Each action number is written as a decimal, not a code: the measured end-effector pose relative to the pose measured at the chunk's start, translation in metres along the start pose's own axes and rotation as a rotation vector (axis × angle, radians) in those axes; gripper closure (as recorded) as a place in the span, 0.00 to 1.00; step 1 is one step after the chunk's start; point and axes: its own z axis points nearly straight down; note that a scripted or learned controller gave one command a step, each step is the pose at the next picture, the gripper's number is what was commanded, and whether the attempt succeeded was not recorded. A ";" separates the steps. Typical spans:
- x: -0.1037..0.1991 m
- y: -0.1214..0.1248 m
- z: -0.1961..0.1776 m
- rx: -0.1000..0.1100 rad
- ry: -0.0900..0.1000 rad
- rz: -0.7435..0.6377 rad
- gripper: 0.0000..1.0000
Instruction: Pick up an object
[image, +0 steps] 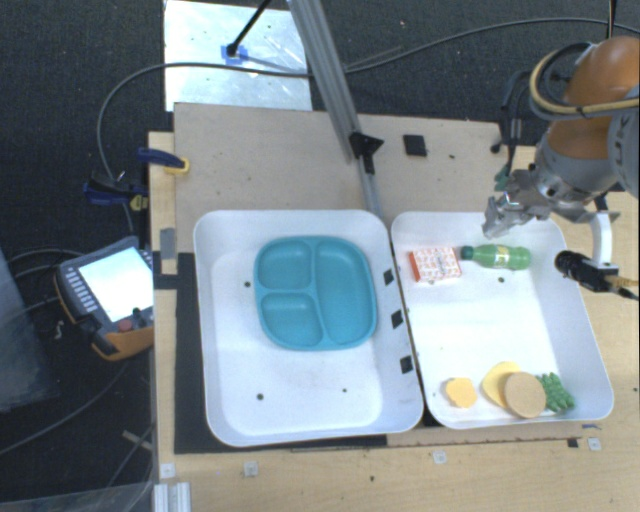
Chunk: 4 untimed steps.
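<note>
In the right bin (560, 330) a green bottle (497, 257) lies on its side near the far edge, with a small red-and-white box (434, 264) just to its left. At the bin's near right corner sit a small yellow piece (460, 392), a tan round slice (523, 393) overlapping a yellow piece (498, 378), and a green leafy item (557, 392). My gripper (499, 217) hangs over the far edge of the right bin, just above the bottle. Nothing shows between its fingers.
The left bin (230, 380) holds a teal divided plate (314, 291). A grey pole (335, 85) slants across the board behind the bins. A black part of the arm (583, 268) juts over the right bin's right side. A handheld screen (110, 295) lies off the bench at left.
</note>
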 end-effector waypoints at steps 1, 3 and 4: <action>0.047 -0.017 0.007 0.007 0.002 -0.004 1.00; 0.144 -0.055 -0.020 0.008 0.004 -0.006 1.00; 0.190 -0.063 -0.022 0.008 0.004 -0.005 1.00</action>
